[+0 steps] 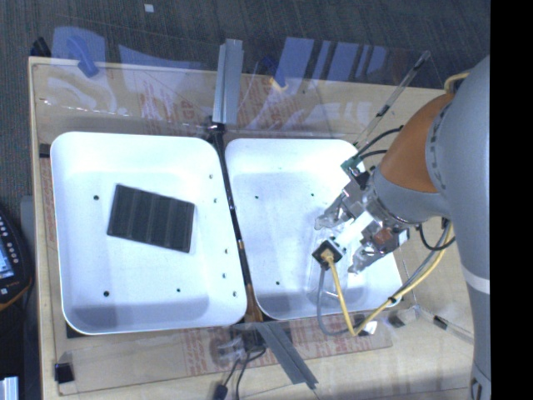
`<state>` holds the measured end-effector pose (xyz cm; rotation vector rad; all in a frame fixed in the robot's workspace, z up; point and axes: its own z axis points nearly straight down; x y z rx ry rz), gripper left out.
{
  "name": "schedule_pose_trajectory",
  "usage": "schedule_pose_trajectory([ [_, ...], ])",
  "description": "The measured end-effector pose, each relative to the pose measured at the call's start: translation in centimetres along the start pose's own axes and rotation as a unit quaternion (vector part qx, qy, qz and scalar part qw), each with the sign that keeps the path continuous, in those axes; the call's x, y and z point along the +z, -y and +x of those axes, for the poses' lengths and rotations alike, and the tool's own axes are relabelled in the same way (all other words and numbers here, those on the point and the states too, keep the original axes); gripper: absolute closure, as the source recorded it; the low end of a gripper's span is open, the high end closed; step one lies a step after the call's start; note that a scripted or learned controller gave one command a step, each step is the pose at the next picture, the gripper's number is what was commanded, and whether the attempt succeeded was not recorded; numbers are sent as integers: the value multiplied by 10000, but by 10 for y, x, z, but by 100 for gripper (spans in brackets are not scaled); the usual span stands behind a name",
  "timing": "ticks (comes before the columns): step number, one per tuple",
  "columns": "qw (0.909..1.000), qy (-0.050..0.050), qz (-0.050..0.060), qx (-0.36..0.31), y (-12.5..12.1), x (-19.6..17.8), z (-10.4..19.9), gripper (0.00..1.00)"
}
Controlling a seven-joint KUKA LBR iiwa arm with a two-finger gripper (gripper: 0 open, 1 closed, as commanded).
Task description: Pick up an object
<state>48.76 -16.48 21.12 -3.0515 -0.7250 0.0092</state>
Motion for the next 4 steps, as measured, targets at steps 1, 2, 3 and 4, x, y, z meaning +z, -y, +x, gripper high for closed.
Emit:
schedule_pose_trajectory([
  [1,9920,-5,2,1262,93,21,35,0],
  [2,9936,-27,-19,1128,37,-72,29,0],
  [3,9989,-7,-3,-458,17,-46,18,0],
  [4,9919,-4,0,1270,101,-49,42,0],
])
